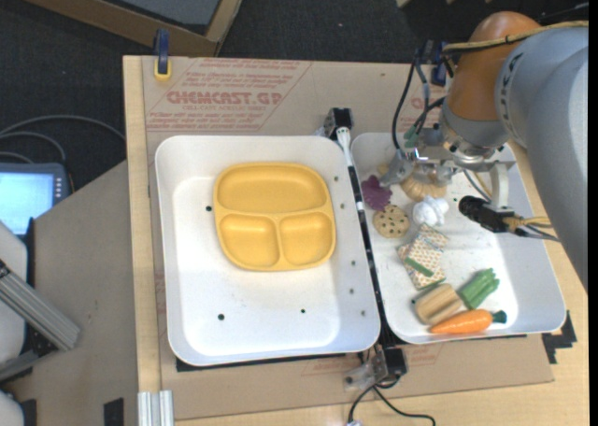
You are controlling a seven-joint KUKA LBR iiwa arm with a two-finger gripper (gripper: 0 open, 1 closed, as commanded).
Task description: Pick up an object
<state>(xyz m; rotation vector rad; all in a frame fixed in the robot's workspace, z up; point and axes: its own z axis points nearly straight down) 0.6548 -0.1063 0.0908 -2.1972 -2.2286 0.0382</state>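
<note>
A white ball-like object (431, 212) is seen in the right bin (547, 307), near its far edge, crowded by a cookie (390, 220) and a purple piece (376, 193). The tool (425, 172) is held just above it; how the tool is set cannot be told. A neighbour could be nudged or caught instead, judging by the tight clutter.

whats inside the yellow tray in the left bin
The yellow tray in the left bin has three compartments, all showing bare yellow plastic. The bin floor beneath it is covered.
</note>
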